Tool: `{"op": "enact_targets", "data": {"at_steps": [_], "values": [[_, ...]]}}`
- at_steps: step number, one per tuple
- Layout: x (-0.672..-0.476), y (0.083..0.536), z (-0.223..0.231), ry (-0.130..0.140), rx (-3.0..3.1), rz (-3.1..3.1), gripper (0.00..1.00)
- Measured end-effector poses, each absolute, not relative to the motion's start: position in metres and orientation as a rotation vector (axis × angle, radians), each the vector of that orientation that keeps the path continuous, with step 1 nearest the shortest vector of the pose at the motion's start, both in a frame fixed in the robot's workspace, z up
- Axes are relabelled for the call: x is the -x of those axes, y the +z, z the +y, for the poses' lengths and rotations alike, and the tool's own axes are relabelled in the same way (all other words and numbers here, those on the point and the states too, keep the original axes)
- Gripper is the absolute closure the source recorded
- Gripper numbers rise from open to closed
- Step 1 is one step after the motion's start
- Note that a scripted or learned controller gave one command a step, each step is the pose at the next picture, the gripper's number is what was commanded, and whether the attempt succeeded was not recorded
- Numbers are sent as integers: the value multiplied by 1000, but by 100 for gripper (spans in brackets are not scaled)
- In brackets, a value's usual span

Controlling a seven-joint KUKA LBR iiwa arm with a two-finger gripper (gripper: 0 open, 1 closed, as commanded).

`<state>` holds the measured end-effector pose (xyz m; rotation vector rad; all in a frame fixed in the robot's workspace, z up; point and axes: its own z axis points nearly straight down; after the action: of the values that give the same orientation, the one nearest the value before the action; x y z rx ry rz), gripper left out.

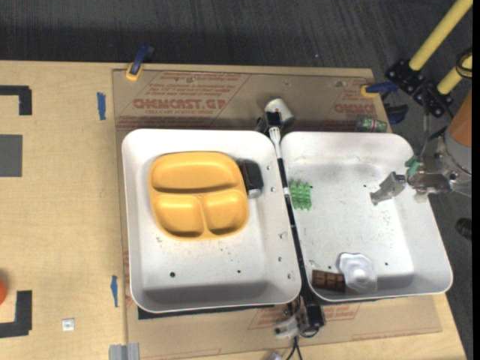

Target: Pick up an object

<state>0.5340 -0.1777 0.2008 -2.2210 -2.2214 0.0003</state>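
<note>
The right bin (pixel 420 223) holds a small green toy (pixel 301 195) near its left wall. A brown block (pixel 328 280) and a clear plastic cup (pixel 357 270) lie at its front edge. My gripper (pixel 386 188) hangs over the right part of this bin, near its right wall, well apart from the green toy and the cup. Nothing shows in its grasp. The left bin (pixel 142 231) holds a yellow divided tray (pixel 199 193) with a small black object (pixel 250 177) at the tray's right side.
The arm's wrist (pixel 439 172) reaches in over the right bin's right rim. A yellow pole with black clamps (pixel 420 66) stands at the back right. A small white and black device (pixel 277 112) sits behind the seam between the bins.
</note>
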Motion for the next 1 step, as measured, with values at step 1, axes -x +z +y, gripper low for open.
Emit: {"op": "enact_targets", "data": {"at_steps": [1], "values": [[-499,110,-136,1,2309,-2128,0]]}}
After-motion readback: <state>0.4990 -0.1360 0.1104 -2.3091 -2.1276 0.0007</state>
